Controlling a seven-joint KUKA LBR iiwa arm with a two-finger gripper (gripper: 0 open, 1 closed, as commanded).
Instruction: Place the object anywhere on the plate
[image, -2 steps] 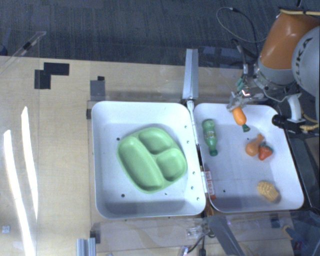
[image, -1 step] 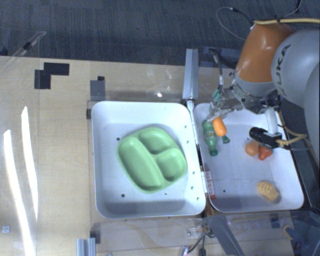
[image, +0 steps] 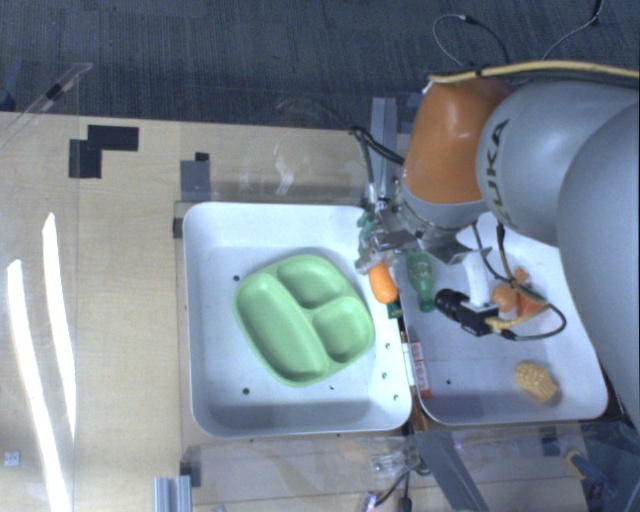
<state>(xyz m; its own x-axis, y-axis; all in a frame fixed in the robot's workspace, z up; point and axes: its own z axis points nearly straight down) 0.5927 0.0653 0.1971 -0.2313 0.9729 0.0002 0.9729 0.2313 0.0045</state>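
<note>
One carrot (image: 382, 284) sits gripped in the tool (image: 381, 268) near the plate (image: 303, 318) (transport step); next, move left over a compartment and release.

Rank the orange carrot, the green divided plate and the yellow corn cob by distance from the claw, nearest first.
1. Small orange toy carrot: right at the claw, at the bins' divider.
2. Green divided plastic plate: left bin, beside it.
3. Yellow toy corn cob: right bin's near corner, farthest.
</note>
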